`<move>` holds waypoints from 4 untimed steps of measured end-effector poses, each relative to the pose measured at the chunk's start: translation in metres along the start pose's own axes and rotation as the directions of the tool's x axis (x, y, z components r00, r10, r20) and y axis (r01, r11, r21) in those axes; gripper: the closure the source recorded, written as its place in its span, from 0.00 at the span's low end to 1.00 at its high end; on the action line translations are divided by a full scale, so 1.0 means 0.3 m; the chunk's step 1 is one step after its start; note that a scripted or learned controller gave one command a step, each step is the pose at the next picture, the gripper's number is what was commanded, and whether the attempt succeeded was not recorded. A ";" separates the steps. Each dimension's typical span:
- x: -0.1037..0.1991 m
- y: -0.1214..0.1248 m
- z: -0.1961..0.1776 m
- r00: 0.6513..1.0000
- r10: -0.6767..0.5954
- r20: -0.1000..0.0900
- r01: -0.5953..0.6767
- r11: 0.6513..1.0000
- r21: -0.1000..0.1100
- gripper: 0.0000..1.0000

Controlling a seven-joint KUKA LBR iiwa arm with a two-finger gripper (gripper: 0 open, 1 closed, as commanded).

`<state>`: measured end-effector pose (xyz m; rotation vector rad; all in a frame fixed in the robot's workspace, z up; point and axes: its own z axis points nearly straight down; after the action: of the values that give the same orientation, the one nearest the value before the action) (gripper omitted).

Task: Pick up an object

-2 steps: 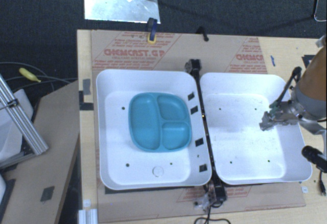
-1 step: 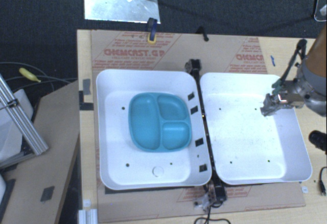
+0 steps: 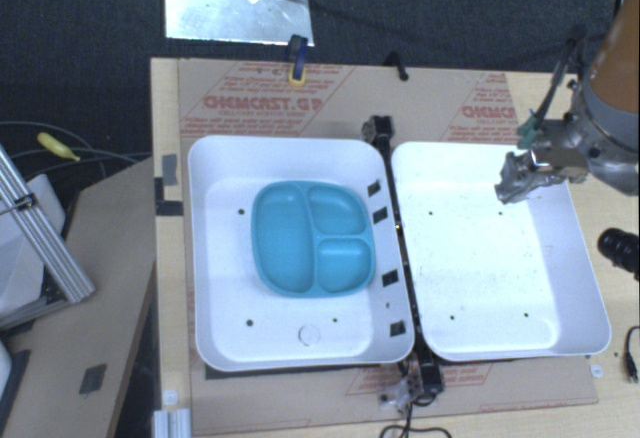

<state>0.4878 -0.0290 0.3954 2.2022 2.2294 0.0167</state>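
tool (image 3: 513, 182) above right bin (image 3: 560, 326); blue plate (image 3: 310, 238) in left bin (image 3: 215, 226)

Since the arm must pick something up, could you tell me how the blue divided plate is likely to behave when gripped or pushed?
The blue divided plate looks like rigid moulded plastic, so it probably stays stiff and light. It lies flat in the left bin, so it should slide, not roll. Its low rounded rim probably gives the gripper little to pinch.
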 end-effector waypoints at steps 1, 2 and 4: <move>0.314 0.001 -0.027 1.000 -0.002 -0.001 0.002 1.000 0.009 1.00; 0.467 0.006 -0.221 1.000 0.003 -0.002 -0.003 1.000 0.005 1.00; 0.517 0.003 -0.025 1.000 0.013 0.002 -0.013 1.000 0.012 1.00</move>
<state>0.4867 0.1260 0.4031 2.2216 2.2206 0.0009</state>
